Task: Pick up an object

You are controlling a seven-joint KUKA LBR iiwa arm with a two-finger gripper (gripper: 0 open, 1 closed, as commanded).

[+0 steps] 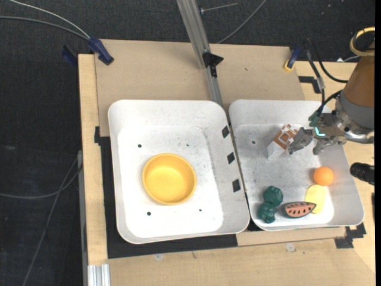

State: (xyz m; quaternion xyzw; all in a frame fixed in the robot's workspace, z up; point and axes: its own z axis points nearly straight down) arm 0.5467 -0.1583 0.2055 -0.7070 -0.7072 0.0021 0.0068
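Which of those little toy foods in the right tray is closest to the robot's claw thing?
The small orange-and-white box, right beside the end effector; the other pieces lie toward the tray's near edge.

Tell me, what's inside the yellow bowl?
The yellow bowl sits alone in the left bin, and its whole inside shows: plain yellow, nothing in it. What lies under it is covered. The toys lie in the right bin.

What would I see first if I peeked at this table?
Probably the bright yellow bowl, alone in the middle of the left bin. Next, the toy food along the near side of the right bin: an orange ball, a watermelon slice and something dark green. The gripper reaches in from the right, beside a small brown-and-white box.
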